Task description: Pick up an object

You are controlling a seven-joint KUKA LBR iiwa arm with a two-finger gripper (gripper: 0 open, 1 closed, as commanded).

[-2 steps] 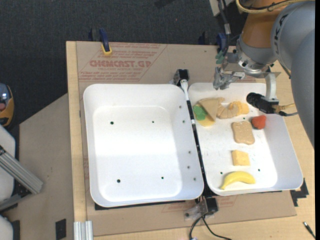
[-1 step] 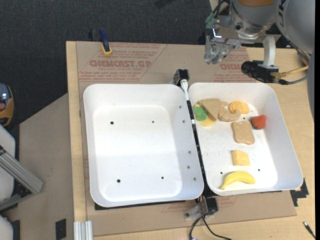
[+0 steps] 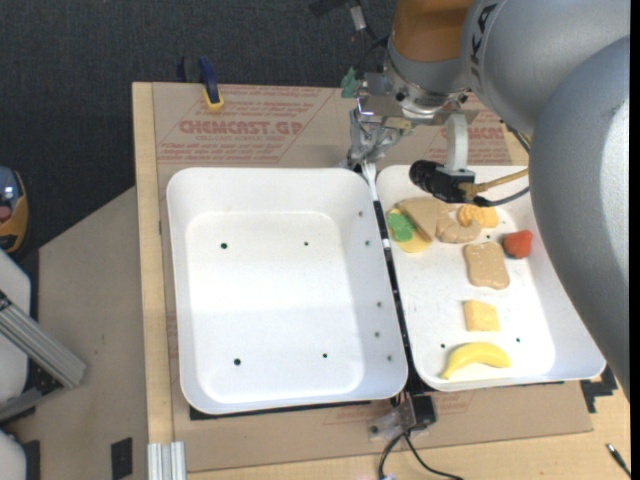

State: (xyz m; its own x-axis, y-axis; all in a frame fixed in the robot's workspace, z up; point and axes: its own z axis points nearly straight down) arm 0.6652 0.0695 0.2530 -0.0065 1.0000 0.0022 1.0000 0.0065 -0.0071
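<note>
1. Objects for picking lie in the right bin [image 3: 560,353], a shallow white tray with rounded corners and a smooth, glossy floor. Nearest the camera, at the bin's 6 o'clock, lies a yellow banana [image 3: 476,358], curved and smooth, with its ends pointing down.
2. Just beyond the banana, toward 12 o'clock, sits a small yellow block [image 3: 481,315], roughly square and matte.
3. Farther on lies a tan bread slice [image 3: 486,265], flat with rounded edges. At its 2 o'clock is a small red piece [image 3: 517,243], close beside it.
4. At the bin's far end is a cluster: a green round piece [image 3: 401,228] at the 9 o'clock side, touching a pale tan wedge [image 3: 421,217]; a lumpy beige piece [image 3: 459,232] beside that; and a small orange-yellow piece [image 3: 478,215] at the cluster's 3 o'clock.
5. The left bin [image 3: 200,298] is the same white plastic, shallow and rounded, with four small dark dots on its floor. The two bins sit edge to edge.
6. Both bins rest on a brown cardboard sheet [image 3: 260,118] printed with red lettering. A blue and yellow clamp [image 3: 210,83] grips its far edge.
7. The gripper [image 3: 372,148] hangs over the far end of the seam between the bins, at the right bin's 11 o'clock corner. It is metallic and cluttered with cables; I cannot tell its opening. The grey arm [image 3: 560,58] with its orange band [image 3: 430,28] enters from 2 o'clock.
</note>
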